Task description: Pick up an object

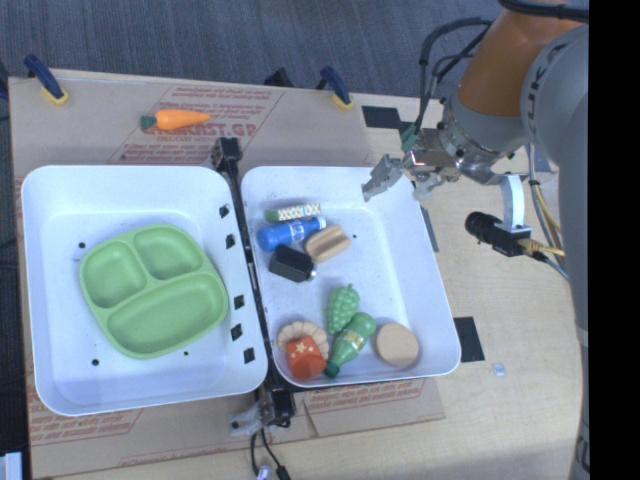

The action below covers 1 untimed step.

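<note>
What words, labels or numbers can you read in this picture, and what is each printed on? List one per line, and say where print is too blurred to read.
Red print on the cardboard sheet behind the bins: several lines, too blurred to read.
Red print on the cardboard's front edge: too small to read.
Pattern on the small white tube in the right bin: not legible as text.
Nothing else carries readable print.

Red printing runs across the cardboard sheet (190, 103) under the bins; it is too small to read; nothing else bears legible text.

Bright, even overhead light — soft shadows, slightly blurry, low-resolution picture.
</note>
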### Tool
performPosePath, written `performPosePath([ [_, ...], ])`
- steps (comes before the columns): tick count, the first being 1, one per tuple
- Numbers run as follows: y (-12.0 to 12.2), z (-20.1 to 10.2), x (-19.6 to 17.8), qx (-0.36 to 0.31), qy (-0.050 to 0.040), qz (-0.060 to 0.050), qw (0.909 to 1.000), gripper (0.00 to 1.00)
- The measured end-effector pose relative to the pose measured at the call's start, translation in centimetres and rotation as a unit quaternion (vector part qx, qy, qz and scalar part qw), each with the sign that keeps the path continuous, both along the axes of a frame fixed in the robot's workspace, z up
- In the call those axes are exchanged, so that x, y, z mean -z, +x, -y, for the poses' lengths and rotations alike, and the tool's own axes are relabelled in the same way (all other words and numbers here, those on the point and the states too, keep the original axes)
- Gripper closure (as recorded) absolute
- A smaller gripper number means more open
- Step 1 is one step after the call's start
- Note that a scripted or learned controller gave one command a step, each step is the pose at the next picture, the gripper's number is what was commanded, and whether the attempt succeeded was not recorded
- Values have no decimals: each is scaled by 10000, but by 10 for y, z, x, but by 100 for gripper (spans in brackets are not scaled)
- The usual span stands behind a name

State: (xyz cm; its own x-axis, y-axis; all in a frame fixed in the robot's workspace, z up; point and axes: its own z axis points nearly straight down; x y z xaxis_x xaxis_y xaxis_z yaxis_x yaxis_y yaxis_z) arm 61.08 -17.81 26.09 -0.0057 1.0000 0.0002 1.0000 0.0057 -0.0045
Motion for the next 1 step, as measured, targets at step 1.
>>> performPosePath([
  [1,-110,-20,101,-3,9,-16,10000,0],
])
